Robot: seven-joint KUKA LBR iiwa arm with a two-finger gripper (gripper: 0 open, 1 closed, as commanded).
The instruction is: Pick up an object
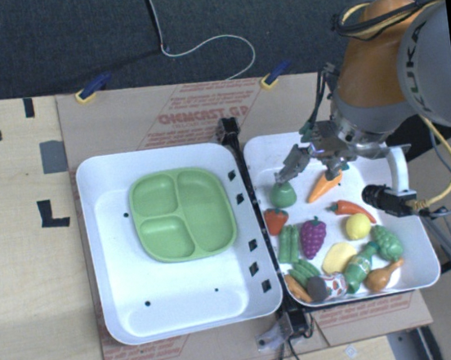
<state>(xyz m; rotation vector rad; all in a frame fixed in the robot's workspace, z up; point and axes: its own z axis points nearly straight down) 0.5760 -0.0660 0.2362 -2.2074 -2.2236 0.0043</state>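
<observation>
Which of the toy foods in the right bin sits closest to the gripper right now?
The round green vegetable at the bin's upper left, just under the gripper. The orange carrot lies slightly farther right; the rest of the food sits lower down.

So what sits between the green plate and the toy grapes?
In the camera view, the bins' black-clipped adjoining walls and a red toy lie between the green plate and grapes.

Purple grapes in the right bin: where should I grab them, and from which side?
Grip the grapes across the narrow middle, coming straight down from above. The bunch lies flat and runs lengthwise up the bin; the cucumber and lemon flank it closely, so a side approach looks blocked.
</observation>
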